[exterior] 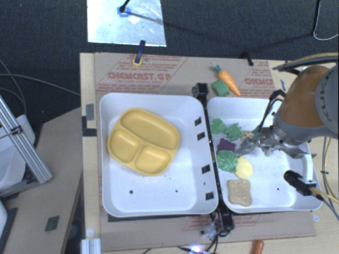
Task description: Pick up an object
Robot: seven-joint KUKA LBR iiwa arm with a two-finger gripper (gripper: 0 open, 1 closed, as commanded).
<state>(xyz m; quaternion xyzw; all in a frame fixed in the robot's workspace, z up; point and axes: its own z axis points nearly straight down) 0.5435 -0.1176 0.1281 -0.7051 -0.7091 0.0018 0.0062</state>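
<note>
The right bin [271, 183] holds several toy foods along its left side: two green leafy pieces [219, 126] at the top, purple grapes [225, 145], another green leaf [226, 161], a yellow lemon [243, 169] and a tan slice of toast [239, 192]. My gripper [245, 143] is low in this bin. It sits just right of the grapes and above the lemon, with its tip pointing left toward them. I see nothing clearly held in it. The grey arm with its orange band [302, 102] comes in from the right.
The left bin [159, 197] holds a yellow three-compartment plate [143, 141]. A toy carrot [229, 81] and a green piece [220, 88] lie on the cardboard behind the right bin. A black divider [209, 152] with clips runs between the bins.
</note>
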